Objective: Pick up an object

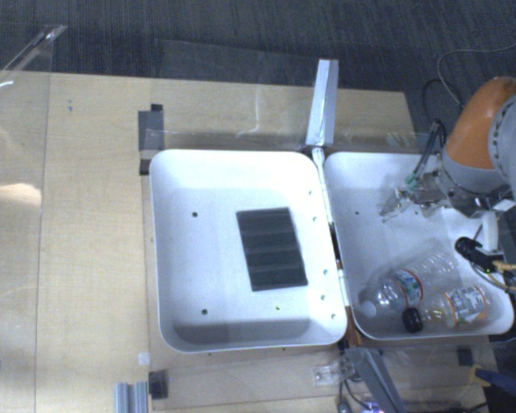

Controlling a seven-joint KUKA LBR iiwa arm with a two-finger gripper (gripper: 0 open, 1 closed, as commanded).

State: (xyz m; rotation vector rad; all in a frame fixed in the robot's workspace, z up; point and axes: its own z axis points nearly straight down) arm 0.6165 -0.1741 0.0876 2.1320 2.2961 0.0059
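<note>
A dark ribbed pad (272, 249) lies in my left bin (176, 231), two clear plastic bottles (417, 286) rest in the right bin's (353, 188) near corner, well below my claw (404, 198), perhaps open though too blurred to tell.

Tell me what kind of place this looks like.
Probably a robotics lab or test cell: a robot arm reaches over two white bins on a wooden bench, with clear plastic bottles as grasp objects and loose cables nearby.

One fixed camera above the bench (86, 231), slanting down on both bins (168, 256).
</note>
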